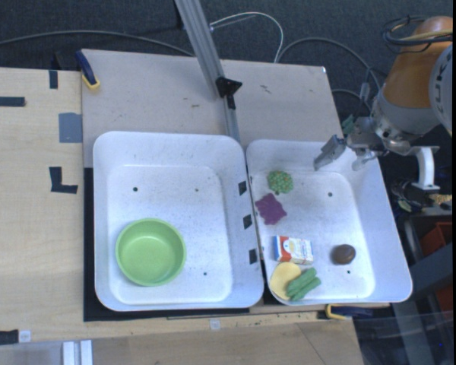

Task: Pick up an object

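White plastic bins sit side by side on the bench; the right bin (380,226) holds every candidate: a green knobbly ball (280,181), a purple piece (270,208), a small carton (292,249), a brown lump (343,254) and a yellow-and-green toy (295,280). Nothing is lifted yet; the whole pick remains, by my reading. The gripper (342,152) hangs over that bin's far rim, jaws apparently spread with nothing between them. Open floor lies around the brown lump; the carton and the yellow-and-green toy crowd the left wall. A green bowl (150,251) sits in the left bin.
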Motion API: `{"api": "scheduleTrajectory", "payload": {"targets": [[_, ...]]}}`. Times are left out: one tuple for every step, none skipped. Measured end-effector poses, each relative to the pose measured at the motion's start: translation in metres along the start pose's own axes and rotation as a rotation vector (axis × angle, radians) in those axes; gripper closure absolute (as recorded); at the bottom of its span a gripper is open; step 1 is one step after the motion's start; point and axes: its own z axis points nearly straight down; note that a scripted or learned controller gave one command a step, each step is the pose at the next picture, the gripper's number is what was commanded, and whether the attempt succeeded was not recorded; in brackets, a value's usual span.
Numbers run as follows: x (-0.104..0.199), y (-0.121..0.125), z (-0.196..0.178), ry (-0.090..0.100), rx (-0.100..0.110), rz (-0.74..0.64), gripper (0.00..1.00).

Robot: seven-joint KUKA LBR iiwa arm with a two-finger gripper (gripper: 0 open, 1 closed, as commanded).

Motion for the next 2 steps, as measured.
{"api": "scheduleTrajectory", "payload": {"targets": [[0.0,0.0,0.0,0.0,0.0,0.0,0.0],[0.001,-0.004,0.065,0.001,0.007,0.001,0.0]]}}
